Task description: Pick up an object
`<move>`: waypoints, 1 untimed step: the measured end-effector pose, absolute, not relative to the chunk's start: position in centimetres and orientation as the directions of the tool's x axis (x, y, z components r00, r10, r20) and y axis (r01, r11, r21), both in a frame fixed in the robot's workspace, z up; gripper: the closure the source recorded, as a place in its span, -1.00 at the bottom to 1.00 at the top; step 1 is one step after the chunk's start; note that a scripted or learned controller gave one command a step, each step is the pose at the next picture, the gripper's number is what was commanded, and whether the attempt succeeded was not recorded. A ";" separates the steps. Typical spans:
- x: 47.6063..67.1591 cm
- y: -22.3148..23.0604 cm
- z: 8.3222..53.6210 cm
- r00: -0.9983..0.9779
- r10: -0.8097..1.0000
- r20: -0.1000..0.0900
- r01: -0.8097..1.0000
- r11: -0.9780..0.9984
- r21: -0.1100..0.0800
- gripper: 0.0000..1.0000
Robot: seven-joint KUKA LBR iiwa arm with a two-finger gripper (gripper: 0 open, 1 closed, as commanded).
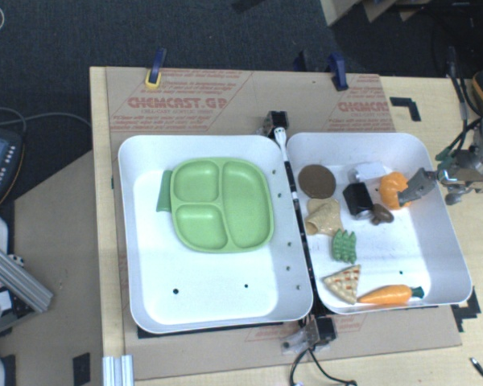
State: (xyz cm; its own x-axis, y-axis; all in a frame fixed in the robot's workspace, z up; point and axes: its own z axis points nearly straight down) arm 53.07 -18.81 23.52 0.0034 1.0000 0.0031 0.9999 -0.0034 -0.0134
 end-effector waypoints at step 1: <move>53.3 -18.8 24.2 0.000 1.000 0.000 1.000 0.000 0.000 -1.00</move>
State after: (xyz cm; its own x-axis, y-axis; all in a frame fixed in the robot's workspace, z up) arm 53.34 -18.77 24.23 -0.0001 1.0000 0.0001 1.0000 0.0001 0.0000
